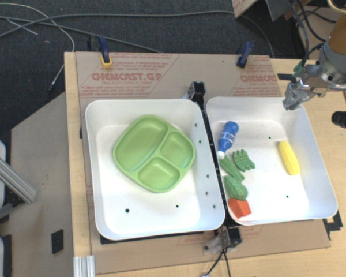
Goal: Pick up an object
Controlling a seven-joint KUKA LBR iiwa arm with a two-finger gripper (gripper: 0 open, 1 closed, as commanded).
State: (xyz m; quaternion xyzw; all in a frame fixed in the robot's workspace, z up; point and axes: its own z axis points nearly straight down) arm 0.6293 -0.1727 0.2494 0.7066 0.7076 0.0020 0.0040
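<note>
Bench: cardboard sheet (132, 74) printed in red, held by a blue-and-yellow clamp (105, 55) at far left and a blue clamp (244, 55) at far right.
Left bin: shallow white plastic bin (104, 206); carried a light green three-compartment plastic plate (154, 152), set slightly askew near the bin's middle.
Right bin: shallow white plastic bin (311, 195), touching the left bin along a black centre seam.
Blue bottle: blue and white plastic bottle (226, 137), lying tilted near the left wall of the right bin, cap end toward the near side.
Green items: two leafy green plastic vegetable pieces (237, 169), just near of the bottle; whether touching it could not be told.
Orange block: small orange-red plastic block (239, 207), at the near-left corner of the right bin, just beside the green pieces.
Yellow item: yellow plastic corn cob (289, 157), lying alone toward the right side of the right bin, well apart from the others.
Gripper: grey two-finger gripper (292, 101), over the far-right rim of the right bin, well apart from every object.
Fingers: open or closed could not be told; nothing seen between them.
</note>
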